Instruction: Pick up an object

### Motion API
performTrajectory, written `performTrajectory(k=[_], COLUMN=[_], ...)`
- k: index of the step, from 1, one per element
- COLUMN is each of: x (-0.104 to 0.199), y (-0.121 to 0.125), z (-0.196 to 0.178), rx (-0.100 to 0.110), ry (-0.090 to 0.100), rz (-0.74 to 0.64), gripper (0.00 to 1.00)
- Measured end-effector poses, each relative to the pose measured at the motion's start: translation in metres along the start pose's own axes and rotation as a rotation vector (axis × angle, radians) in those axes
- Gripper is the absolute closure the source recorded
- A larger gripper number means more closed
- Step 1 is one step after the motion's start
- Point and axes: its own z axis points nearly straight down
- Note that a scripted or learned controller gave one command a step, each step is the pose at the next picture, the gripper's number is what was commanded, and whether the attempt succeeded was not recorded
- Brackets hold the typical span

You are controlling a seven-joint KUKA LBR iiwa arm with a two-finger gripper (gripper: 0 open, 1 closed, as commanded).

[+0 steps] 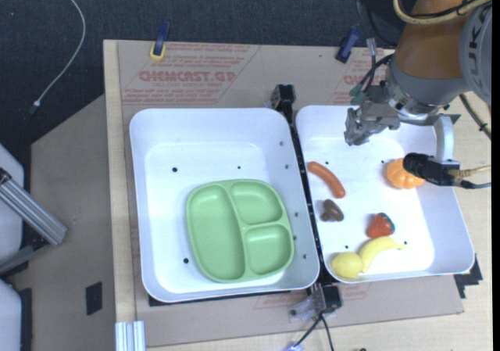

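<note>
Left bin [148, 185]: green three-compartment tray [238, 230] toward its 5 o'clock corner.

Right bin [445, 252]: gripper [361, 132] hangs over its 11 o'clock area with nothing between the fingers; spread cannot be told.

Contents apart from the gripper:
- yellow banana [381, 250] and lemon [348, 264] at 6–7 o'clock, touching
- sausage [326, 178], 9 o'clock
- orange piece [401, 173], 2 o'clock
- red strawberry [380, 225], just above the banana
- brown lump [332, 211], 8 o'clock
</note>
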Motion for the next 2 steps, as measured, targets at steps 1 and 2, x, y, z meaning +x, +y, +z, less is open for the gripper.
performTrajectory(k=[1, 2], x=[0.052, 0.104], y=[-0.01, -0.022], z=[0.014, 0.024], rx=[0.002, 0.003], ry=[0.0, 0.0], rz=[0.0, 0.0], gripper=[1.0, 1.0])
